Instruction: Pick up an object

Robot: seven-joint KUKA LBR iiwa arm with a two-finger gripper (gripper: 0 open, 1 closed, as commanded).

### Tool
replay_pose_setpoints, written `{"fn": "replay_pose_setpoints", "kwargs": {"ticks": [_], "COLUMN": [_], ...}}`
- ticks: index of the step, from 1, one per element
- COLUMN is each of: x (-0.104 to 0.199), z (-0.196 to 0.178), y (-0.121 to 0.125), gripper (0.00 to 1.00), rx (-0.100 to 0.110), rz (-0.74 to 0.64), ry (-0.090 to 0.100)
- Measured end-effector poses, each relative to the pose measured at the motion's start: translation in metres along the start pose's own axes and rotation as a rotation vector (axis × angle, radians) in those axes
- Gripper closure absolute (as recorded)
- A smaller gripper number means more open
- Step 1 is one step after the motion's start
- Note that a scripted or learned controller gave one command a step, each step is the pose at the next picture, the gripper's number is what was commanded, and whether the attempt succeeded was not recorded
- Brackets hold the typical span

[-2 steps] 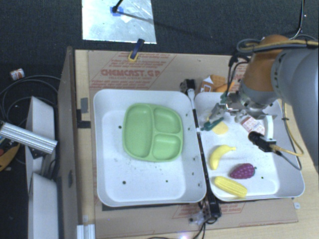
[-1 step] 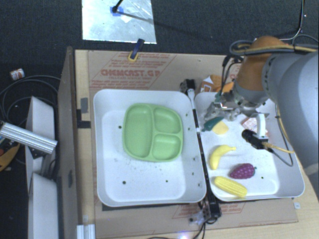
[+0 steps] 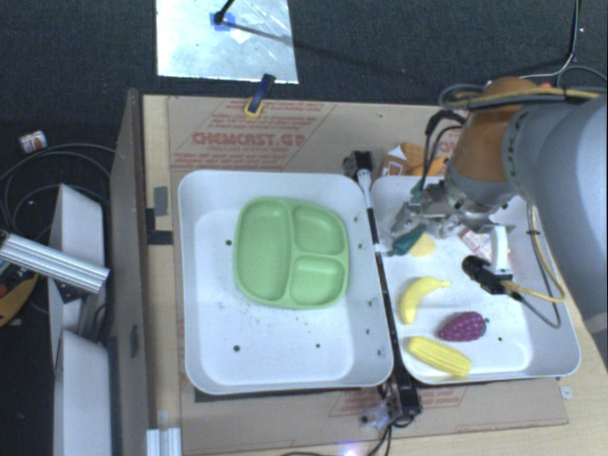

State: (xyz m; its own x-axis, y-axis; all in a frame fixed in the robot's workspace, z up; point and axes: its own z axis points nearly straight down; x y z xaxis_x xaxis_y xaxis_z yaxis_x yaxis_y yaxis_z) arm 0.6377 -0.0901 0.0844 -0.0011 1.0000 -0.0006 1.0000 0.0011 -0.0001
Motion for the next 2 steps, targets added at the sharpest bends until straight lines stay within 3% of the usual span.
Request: {"fn": "replay_pose_setpoints", "kwargs": {"ticks": [1,2], "x": [-0.028,0.002], "z": [-0.001,0.0], "y": [0.012,-0.001], "gripper": [0.0,0.0], "rx": [-0.004,0.0], "rz": [0.001,-0.004], "ry": [0.0,0.0]}}
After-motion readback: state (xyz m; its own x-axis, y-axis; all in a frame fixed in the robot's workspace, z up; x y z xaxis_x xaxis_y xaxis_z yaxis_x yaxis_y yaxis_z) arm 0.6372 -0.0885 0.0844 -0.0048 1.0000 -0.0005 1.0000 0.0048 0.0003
